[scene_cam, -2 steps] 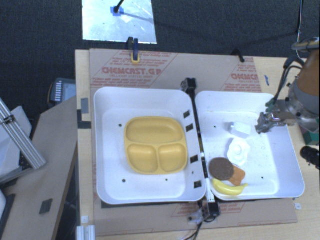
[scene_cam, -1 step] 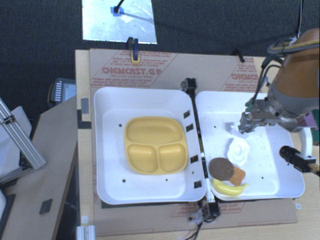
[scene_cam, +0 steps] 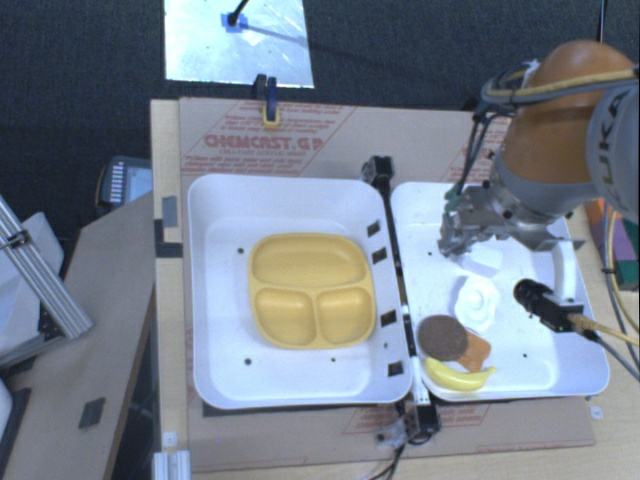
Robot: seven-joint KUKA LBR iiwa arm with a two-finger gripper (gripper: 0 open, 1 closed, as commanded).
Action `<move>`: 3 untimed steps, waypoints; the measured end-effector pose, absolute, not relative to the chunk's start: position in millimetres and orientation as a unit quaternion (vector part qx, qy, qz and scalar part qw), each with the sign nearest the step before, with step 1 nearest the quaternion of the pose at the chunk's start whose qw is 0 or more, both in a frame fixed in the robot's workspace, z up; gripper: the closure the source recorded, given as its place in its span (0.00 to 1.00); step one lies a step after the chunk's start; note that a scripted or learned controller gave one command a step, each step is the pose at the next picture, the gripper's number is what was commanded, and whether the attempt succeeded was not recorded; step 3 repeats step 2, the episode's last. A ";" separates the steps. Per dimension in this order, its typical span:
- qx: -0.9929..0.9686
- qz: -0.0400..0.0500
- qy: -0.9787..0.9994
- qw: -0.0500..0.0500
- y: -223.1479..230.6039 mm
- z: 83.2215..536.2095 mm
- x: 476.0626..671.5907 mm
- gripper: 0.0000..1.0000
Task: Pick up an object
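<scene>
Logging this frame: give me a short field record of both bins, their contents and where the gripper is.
left bin: yellow three-compartment tray, roughly centred
right bin: white object; brown disc; orange piece; banana
cluster: disc, orange piece and banana touching, near the divider at the front
gripper: over the right bin, behind the white object
held: no object seen in it

Yel. tray, yel. banana, brn disc
</scene>
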State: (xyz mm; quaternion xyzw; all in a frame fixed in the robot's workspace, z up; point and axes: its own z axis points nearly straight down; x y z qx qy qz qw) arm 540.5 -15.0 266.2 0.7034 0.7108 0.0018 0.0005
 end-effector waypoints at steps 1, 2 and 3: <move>0.703 0.002 0.711 0.000 40.4 266.8 549.1 1.00; 0.704 0.001 0.710 0.000 88.2 249.2 570.6 1.00; 0.704 0.001 0.710 0.000 88.2 249.2 570.6 1.00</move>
